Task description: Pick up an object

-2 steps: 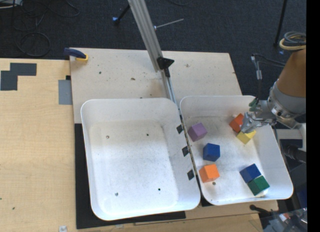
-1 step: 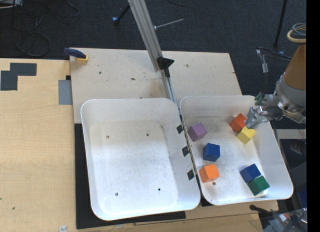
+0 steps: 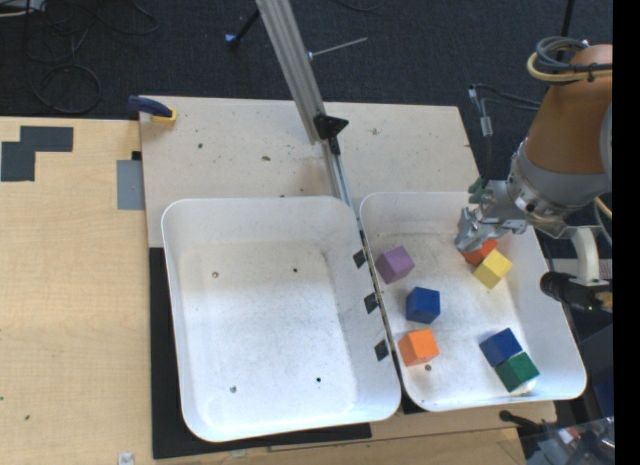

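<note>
Green cube beside blue cube, near rim.

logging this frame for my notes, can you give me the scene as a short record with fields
arm: grey KUKA with orange band, reaching in from the right over the right bin
gripper: low over the bin's far right part, right at a red block; grasp not clear
beside it: yellow block, touching the red one
mid bin: purple block, blue block, orange block
near right corner: second blue block against a green block
left bin: white, speckled floor
</note>
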`<state>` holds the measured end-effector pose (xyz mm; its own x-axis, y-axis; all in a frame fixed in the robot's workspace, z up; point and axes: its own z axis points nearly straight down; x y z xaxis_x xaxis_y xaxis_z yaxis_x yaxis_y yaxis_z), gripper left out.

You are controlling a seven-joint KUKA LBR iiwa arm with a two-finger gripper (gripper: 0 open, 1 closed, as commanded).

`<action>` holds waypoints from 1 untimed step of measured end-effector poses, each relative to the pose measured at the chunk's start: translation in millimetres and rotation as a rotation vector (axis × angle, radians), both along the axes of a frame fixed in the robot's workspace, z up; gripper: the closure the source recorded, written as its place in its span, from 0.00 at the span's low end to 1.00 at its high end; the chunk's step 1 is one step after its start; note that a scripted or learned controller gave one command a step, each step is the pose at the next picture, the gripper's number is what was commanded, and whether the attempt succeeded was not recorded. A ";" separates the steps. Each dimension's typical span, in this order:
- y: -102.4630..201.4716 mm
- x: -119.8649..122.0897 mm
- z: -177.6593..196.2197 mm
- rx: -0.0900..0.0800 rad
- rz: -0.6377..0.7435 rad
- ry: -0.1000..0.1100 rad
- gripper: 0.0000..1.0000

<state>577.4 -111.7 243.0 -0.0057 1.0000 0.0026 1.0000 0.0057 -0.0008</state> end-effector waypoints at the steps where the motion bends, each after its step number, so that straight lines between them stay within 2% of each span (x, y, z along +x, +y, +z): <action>1: 42.2 1.6 -3.3 0.000 -0.002 0.003 1.00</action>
